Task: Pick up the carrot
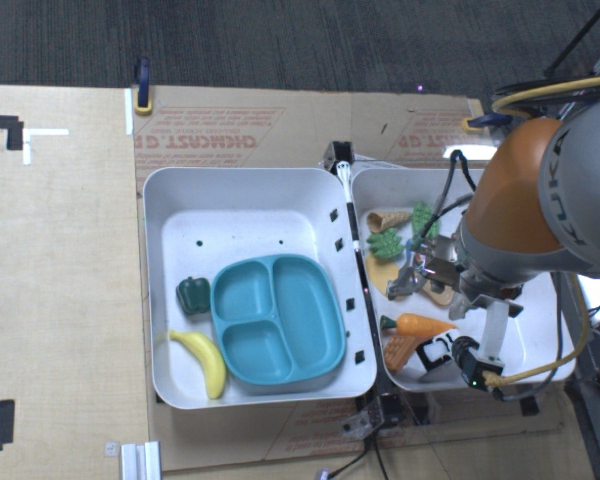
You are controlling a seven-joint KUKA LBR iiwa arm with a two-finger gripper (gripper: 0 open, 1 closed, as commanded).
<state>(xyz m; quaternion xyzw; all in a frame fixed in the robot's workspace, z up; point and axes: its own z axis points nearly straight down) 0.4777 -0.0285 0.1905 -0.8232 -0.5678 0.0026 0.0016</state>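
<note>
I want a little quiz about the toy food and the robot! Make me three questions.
1. True or false: the banana lies in the same bin as the carrot.
2. Which sits left of the blue tray? A) green pepper B) a cone C) broccoli
3. Fill in: the arm hangs over the ____ bin.

Key: 1 false, the banana is in the left bin; 2 A; 3 right.
</note>
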